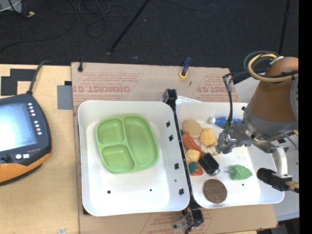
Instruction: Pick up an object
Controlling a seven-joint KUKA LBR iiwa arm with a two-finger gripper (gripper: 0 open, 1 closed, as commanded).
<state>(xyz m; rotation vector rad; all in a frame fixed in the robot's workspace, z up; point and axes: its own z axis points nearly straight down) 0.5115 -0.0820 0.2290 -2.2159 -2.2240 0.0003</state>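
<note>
While the gripper (225, 143) hangs low over the right bin (263, 191), I judge the step in hand to be the approach to a pick: nothing shows between the fingers, and whether the jaws are spread or pressed together I cannot tell, since the wrist hides them from above.

To do this step well, I would settle on one target and bring the fingers down on either side of it, not onto a neighbour. The toys near the tool lie crowded: a black block (210, 164) sits just below and left of the gripper, a yellow corn-like piece (208, 137) just to its left, and a small yellow lump (193, 155) beside an orange carrot-like strip (190, 141). A descent into that cluster risks nudging several pieces at once. The green broccoli-like toy (240, 171) and the brown disc (215, 190) lie apart from the rest and look to me like cleaner choices.

Contents, right bin: the items above, plus a tan round piece (192, 127) near the top, a blue object (222, 121) partly behind the arm's cable, and a small red-and-green piece (195, 168) against the divider.

Contents, left bin (92, 189): a green three-compartment tray (127, 143), its compartments bare.
</note>
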